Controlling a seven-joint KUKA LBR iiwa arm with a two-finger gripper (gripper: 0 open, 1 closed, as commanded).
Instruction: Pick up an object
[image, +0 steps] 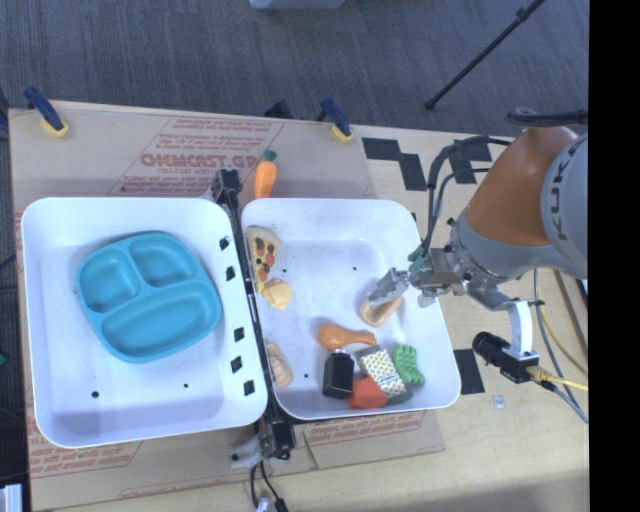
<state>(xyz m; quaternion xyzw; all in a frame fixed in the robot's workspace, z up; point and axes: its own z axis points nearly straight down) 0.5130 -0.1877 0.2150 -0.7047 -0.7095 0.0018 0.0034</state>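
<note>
A: Tray is being seen in the left bin, blue, three compartments, lying flat. Is anything else being noted on that side?

B: A carrot is being seen outside the bins, just above the divider. In the right bin, along the left wall, a pizza slice, a yellowish piece and a pale piece are being seen.

A: And further right?

B: An orange drumstick shape is lying mid-bin. Below it, a black block, a red piece, a patterned block and a green piece are being crowded together, touching.

A: Where is the gripper being held?

B: Near the right wall, directly over a tan piece. Whether the fingers are being held apart or closed cannot be told; they are blurred, and nothing is being seen between them.

A: What is being judged the target?

B: Likely the tan piece, since it is lying apart from the clutter. The descent is best being made straight down, with the fingers being set across its narrow width and kept off the wall.
</note>
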